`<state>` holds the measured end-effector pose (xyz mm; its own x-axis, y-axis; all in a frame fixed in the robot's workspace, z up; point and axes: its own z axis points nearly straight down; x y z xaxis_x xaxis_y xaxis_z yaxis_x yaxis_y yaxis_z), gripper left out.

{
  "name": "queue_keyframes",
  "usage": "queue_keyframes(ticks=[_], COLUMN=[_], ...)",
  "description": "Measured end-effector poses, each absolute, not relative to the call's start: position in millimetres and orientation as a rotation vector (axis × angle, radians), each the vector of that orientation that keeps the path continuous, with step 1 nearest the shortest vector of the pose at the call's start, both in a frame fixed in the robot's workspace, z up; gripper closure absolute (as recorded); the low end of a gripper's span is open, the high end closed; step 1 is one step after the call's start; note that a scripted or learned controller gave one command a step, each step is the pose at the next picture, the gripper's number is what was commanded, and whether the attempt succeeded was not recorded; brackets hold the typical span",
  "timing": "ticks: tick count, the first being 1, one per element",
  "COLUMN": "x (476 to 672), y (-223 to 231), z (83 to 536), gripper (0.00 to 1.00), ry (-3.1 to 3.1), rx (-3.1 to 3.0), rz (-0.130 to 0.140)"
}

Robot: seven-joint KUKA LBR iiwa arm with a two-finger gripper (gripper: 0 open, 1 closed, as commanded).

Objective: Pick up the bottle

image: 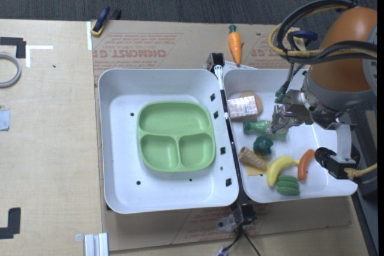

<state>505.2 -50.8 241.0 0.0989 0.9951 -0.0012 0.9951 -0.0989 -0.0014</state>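
The green bottle point(257, 126) lies on its side in the right bin point(312, 189), centre-right of frame. It looks small, light, stiff and slick; grip across its body. Gripper point(282, 120) just right of it; finger state unclear.

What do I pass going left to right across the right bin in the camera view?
Ice-cream cone → green bottle → banana → gripper → orange sausage.
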Motion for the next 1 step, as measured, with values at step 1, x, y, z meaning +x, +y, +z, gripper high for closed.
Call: queue_keyframes(ticks=[1], x=[477.1], y=[-54.6], z=[244.7], gripper=[1.00], ry=[-2.110], rx=[-2.326], rz=[0.004])
